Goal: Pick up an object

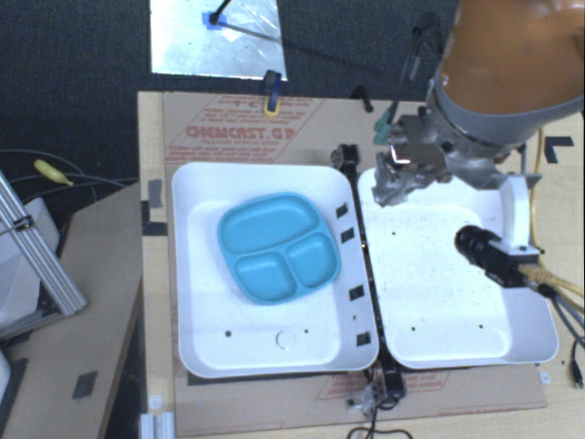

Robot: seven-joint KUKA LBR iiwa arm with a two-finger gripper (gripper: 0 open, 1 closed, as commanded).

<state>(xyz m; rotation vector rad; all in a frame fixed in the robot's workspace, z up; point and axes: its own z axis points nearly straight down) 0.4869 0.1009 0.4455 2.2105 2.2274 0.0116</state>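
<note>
Bench: it carries two shallow white bins side by side.
Arm: grey with an orange band, it reaches in from the right above the right bin's far edge.
Left bin: it holds the one loose thing I can see.
Right bin: its white floor shows small dark specks.
Blue plate: it has three compartments and lies flat near the middle of the left bin.
Gripper: it hangs over the right bin's far left corner, apart from the plate. From here I cannot tell whether it is spread or closed.
</note>
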